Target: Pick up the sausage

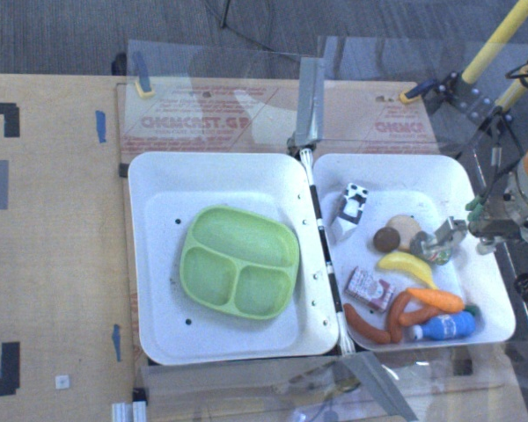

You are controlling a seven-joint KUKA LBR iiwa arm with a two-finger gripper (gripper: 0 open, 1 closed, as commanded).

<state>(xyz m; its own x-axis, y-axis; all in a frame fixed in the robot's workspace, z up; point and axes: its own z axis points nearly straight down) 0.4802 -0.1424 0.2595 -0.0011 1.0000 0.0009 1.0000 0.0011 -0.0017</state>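
reddish-brown, the sausage (370, 326) lies at the near edge of the right bin (488, 319), curving beside a blue bottle (444, 327) and under a carrot (434, 299). a red packet (370, 287) sits just behind it, then a banana (405, 265). the pincer (440, 243) hovers past the banana; whether it is spread i cannot tell. a green plate (238, 261) rests in the left bin (158, 183).

I'm seeing the reddish-brown sausage (380, 323) lying curved along the right bin's (488, 319) near edge.
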